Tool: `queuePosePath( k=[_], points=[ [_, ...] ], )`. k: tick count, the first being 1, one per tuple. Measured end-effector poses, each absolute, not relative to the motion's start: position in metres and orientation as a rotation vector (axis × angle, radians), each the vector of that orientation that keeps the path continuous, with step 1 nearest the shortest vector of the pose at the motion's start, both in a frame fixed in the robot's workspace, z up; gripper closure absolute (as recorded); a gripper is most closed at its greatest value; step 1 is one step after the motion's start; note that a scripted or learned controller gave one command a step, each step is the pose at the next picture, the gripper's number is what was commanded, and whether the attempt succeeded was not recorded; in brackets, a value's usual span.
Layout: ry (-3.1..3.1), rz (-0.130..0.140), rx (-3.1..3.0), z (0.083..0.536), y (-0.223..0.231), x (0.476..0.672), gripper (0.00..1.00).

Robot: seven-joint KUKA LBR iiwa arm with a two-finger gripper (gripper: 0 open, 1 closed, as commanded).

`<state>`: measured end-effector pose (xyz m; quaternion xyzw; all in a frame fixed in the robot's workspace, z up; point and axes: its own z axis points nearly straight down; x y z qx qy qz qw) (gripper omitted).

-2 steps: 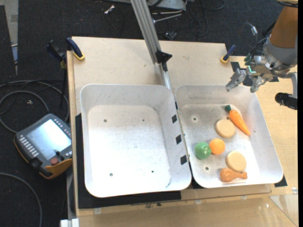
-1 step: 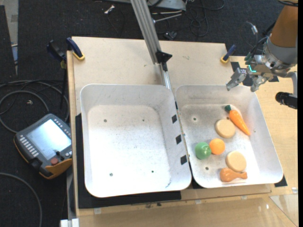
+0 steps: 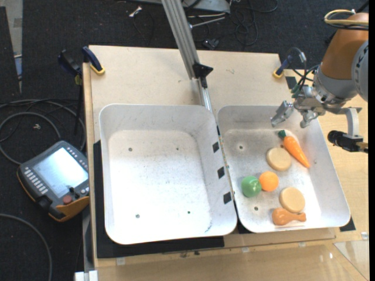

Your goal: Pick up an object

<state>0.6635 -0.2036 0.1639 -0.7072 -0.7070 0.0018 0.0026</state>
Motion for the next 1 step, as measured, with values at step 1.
queuePosePath(
  k=[1],
  points=[
    [-2.218,0.005,-2.219,0.1188,-0.2037,0.6569,0.00]
  ],
)
